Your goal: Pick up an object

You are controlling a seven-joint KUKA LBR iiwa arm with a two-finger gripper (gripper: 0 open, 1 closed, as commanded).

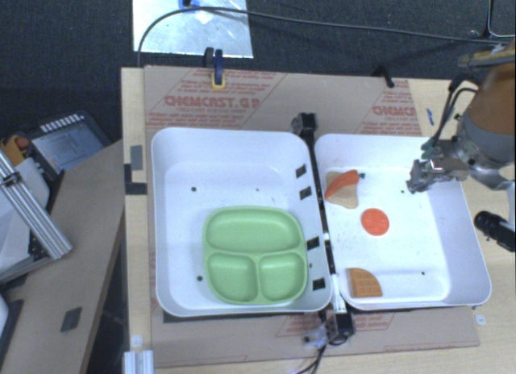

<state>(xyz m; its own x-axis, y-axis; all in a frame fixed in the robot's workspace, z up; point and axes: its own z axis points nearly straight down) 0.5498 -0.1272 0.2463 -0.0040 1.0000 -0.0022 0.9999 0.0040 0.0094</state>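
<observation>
Dark carpet floor [64, 34], tan bench [89, 203]
</observation>
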